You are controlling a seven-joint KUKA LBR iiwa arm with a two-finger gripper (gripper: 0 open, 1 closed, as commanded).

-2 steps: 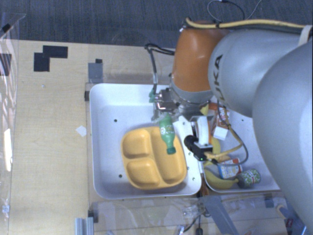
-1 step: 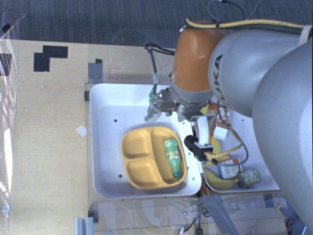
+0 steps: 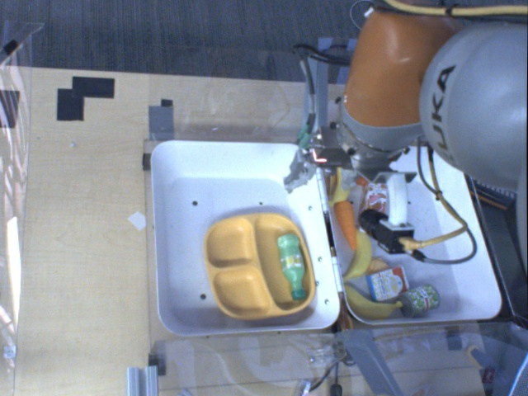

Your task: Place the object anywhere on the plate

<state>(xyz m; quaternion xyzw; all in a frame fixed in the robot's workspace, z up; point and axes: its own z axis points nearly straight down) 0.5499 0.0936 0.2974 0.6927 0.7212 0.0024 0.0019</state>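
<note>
A yellow divided plate (image 3: 247, 275) lies in the left white bin (image 3: 190, 213). A green bottle (image 3: 291, 265) lies lengthwise in the plate's long right compartment. My gripper (image 3: 302, 172) hangs off the grey and orange arm (image 3: 388, 64) over the rim between the two bins, above and to the right of the plate, apart from the bottle. I see nothing held in it.
The right bin (image 3: 487, 295) holds a carrot (image 3: 346, 223), a banana (image 3: 365, 262), a small carton (image 3: 386, 285), a can (image 3: 421, 299) and a red-and-white packet (image 3: 377, 195). A black cable (image 3: 396, 233) hangs over these. The arm covers much of that bin.
</note>
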